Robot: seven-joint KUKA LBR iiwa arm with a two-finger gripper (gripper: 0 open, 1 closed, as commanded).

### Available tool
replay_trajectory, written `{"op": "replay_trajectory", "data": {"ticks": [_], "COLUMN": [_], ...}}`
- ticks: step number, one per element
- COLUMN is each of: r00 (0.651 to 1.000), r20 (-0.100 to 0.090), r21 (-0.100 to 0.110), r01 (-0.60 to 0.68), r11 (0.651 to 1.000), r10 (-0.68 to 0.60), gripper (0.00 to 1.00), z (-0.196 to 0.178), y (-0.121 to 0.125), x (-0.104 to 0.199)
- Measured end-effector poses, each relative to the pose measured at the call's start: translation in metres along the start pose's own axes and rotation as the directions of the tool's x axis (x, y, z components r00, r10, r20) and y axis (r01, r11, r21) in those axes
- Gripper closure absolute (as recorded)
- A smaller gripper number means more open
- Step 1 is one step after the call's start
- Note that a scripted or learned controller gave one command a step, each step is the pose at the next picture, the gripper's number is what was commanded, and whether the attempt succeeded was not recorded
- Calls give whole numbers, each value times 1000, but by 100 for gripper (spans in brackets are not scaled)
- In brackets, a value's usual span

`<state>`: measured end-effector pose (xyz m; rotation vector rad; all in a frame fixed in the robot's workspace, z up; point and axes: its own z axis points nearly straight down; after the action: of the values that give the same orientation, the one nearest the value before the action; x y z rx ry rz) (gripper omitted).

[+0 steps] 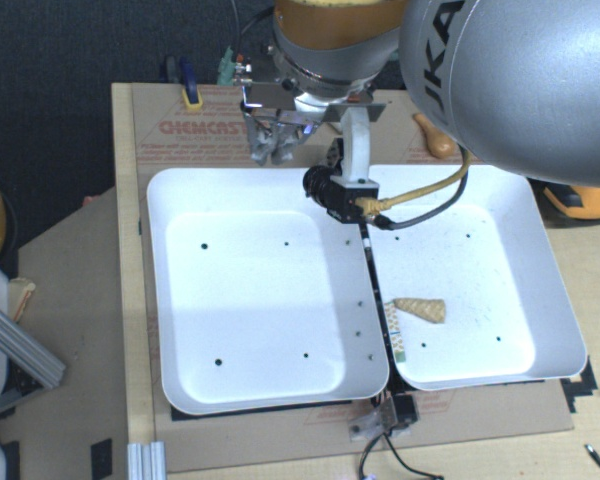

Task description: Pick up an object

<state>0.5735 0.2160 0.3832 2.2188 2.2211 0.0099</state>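
Arm over the bins' far edge

Tool (273,140) state unclear; red "CHEMCAST" lettering (202,127) on the worktop's far edge; tan wedge (421,309) lies in the right bin (500,258).

The left bin (250,298), in the frame's lower left and centre, offers an open white floor with free passage from above. The right bin (480,308) is open too, save for a tan wedge-shaped object (422,310) near its left wall (just beside the divide between the bins). Across the top of the frame the grey arm (510,58) and end effector (280,140) crowd the far rims, and a yellow cable (425,196) loops over the right bin's upper left corner.
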Motion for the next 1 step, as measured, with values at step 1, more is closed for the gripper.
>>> {"op": "replay_trajectory", "data": {"ticks": [1], "r00": [1000], "r20": [6], "r21": [17], "r01": [0], "r11": [1000], "r10": [0], "gripper": [100], "z": [89], "y": [-34], "x": [8]}}
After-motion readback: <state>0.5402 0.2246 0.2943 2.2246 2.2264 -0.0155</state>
